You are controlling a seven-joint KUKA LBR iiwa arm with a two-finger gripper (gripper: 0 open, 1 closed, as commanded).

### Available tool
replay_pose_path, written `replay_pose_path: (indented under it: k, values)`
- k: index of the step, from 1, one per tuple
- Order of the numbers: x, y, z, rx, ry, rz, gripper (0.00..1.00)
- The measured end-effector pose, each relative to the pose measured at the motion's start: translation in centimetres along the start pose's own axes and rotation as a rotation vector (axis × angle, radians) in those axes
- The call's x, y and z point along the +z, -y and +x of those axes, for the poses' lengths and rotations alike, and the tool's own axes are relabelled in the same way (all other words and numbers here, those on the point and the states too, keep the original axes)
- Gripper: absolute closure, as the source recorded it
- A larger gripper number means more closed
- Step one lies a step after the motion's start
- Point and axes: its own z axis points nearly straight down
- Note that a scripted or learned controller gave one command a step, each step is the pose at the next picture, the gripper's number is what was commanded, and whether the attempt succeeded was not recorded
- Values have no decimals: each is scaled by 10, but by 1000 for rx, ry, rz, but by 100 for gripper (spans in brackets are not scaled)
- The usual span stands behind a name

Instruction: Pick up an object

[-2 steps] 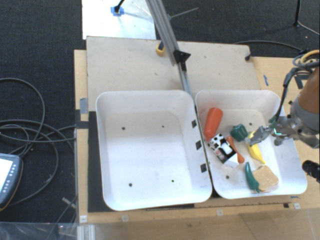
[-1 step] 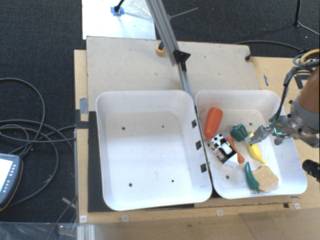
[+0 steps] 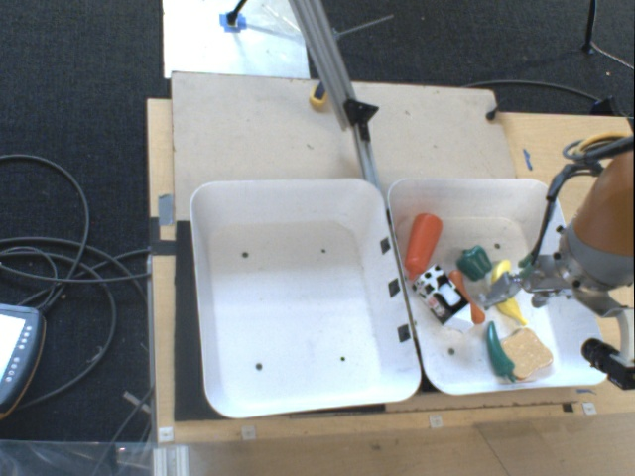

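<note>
Nearest the camera I see the front rim of the right bin, and just behind it a tan block like a bread slice with a green pod-shaped piece lying against its left side. All the loose objects sit in this right bin, so my pick target must come from here; the left bin beside it holds nothing I can make out. The arm reaches in from the right and its gripper is low over the middle of the pile, close to a yellow piece and a small orange piece. I cannot tell whether the gripper is open or closed, and nothing is visibly between its tips, so I treat no object as held. I judge the low position to be an approach to a grasp in the cluster. Just left of the gripper lies a black-and-white block, touching or nearly touching the small orange piece; a dark green piece sits just behind, and a larger orange carrot lies near the bin's left wall, apart from the rest. The crowding is the main obstacle: any closing in the cluster may catch two pieces or push one aside. A grey pole crosses the bench behind the bins, well apart from the work.
</note>
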Motion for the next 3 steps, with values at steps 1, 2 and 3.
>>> replay_pose_path:
  k: [1, 2, 3]
  values:
    - [44, 3, 1, -2, 3, -9, 0]
    - [67, 3, 1, -1, 0, -3, 0]
    - [55, 2, 0, -1, 1, -7, 100]
